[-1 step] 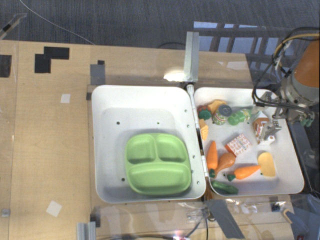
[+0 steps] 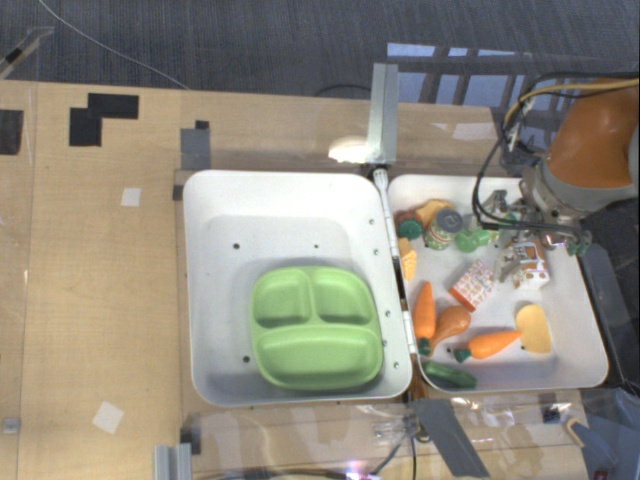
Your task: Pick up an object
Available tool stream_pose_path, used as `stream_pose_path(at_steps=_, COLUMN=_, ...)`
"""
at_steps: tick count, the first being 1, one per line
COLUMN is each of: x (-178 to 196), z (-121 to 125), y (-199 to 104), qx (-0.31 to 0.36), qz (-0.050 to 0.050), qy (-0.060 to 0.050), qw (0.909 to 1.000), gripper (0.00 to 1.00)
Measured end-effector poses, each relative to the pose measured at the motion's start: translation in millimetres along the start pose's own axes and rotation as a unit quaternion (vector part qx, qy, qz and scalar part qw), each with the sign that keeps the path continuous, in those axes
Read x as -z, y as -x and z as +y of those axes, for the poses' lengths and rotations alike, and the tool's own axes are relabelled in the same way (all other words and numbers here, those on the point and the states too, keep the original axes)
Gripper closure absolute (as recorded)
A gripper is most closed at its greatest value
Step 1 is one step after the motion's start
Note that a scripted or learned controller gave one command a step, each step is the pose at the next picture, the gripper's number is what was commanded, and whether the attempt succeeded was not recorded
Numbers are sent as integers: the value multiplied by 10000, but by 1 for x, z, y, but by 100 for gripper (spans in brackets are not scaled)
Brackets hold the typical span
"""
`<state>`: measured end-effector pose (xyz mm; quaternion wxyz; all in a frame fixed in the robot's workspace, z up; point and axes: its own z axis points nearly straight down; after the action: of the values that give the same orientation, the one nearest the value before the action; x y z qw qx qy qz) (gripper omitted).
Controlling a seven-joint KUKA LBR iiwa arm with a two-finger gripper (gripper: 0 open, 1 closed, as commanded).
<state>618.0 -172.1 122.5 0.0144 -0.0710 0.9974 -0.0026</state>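
**Toy food in the right bin, arm hovering at its far side**

The task names no particular object, and the candidates lie in the right bin (image 2: 597, 353): a heap of small play-food pieces. Nearest the front wall lies a toy carrot (image 2: 489, 344), orange with a green tip, and a second carrot (image 2: 425, 311) lies beside the divider. Between them sits a brownish drumstick-shaped piece (image 2: 451, 323), with a dark green cucumber-like piece (image 2: 449, 374) at the front edge. A pale yellow slice (image 2: 533, 328) lies to the right, and a red-and-white packet (image 2: 473, 284) sits mid-bin.

By their look these are hollow plastic: light, stiff, smooth and likely slippery. A tapered carrot would probably squirt out if pinched near the tip, so the thick middle, across its short axis, seems the safest hold. The flat packet and slice offer little to close on.

The left bin (image 2: 200, 268) carries a green divided plate (image 2: 315, 328), wide and shallow, awkward for two fingers.

The pincer (image 2: 522, 253) hangs over the right bin's far right part, amid clutter; whether it is parted or closed, I cannot tell.
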Motion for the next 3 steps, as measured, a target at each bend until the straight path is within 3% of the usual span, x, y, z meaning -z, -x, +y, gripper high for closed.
stream_pose_path(at_steps=1, x=-24, z=71, y=-37, qx=618, qz=-2, qy=-15, qw=9981, gripper=0)
stream_pose_path(at_steps=2, x=14, z=58, y=-20, qx=1588, qz=80, qy=42, qw=9873, gripper=0)
stream_pose_path(at_steps=3, x=-33, z=49, y=50, qx=2200, qz=105, qy=70, qw=9754, gripper=0)
